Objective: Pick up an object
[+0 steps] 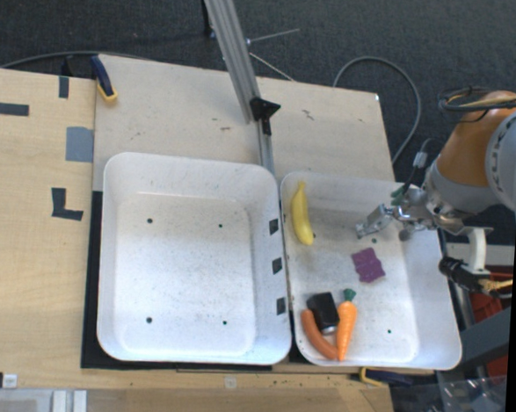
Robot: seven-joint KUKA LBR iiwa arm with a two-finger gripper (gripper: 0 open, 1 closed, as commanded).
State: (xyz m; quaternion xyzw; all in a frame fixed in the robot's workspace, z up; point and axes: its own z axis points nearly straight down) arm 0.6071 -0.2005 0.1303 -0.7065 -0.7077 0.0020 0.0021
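- Two shallow white bins side by side on the bench: left bin [124,235] bare of objects, right bin [424,344] bearing every loose object, so any pick has to be made there.
- Grey arm with orange band [473,158] reaching in from the right, wrist low over the right bin's upper right part, probably lined up for a descent.
- Gripper [378,221] pointing left over bare bin floor, between banana and purple block; nothing between its fingers; too small and blurred to tell whether spread apart or closed.
- Banana [302,214] lying lengthwise along the right bin's left wall, near its top; close to the wall, so likely awkward for a straddling grasp.
- Two carrots at the bin's lower left: one [345,330] roughly upright in view, one [317,337] curved along the bottom edge, meeting at their lower ends.
- Black block [324,310] wedged between the carrots, touching both; crowded, a poor first choice.
- Purple block [368,265] alone in the middle, just below the gripper; nearest and least obstructed, judged the likeliest target.
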